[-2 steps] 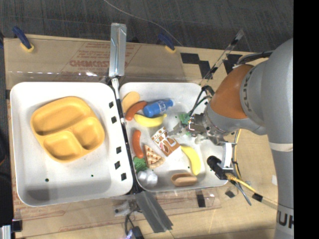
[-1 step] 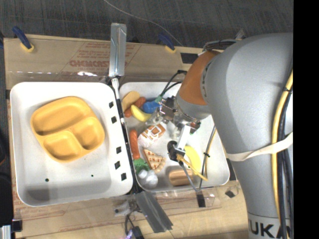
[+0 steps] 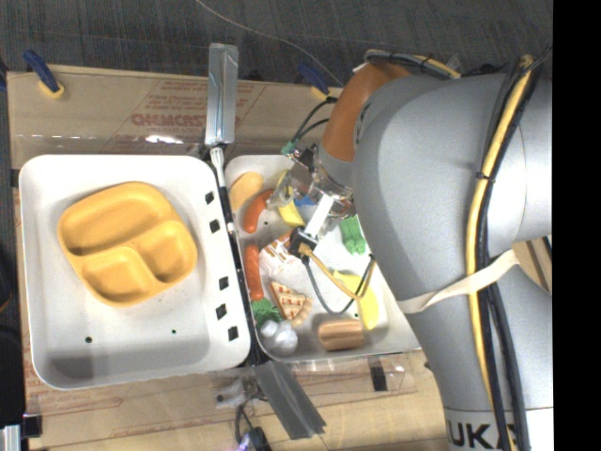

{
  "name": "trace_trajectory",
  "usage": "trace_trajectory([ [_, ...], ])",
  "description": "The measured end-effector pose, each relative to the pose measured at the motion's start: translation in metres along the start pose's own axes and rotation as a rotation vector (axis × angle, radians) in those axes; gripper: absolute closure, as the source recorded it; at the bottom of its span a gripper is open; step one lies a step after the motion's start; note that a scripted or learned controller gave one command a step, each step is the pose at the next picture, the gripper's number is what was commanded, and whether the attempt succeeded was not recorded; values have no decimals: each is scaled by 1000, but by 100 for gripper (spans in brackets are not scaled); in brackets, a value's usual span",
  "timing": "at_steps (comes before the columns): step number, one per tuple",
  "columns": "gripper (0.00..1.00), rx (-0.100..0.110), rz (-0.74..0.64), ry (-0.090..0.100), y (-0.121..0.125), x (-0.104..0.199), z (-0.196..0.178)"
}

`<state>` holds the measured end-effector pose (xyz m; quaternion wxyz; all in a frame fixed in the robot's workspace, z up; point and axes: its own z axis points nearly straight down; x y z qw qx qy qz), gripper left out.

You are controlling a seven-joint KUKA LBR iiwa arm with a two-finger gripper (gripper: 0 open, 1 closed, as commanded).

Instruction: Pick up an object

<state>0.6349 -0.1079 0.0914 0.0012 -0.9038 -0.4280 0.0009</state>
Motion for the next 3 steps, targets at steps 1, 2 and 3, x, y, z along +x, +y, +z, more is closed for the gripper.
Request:
trace_trajectory([
  [1,100,3,-12,-2,-2,2,-9],
  [2,100,5,269,-3,-44,-58,1],
  [3,100,4,343,-1,-117,-80,1],
])
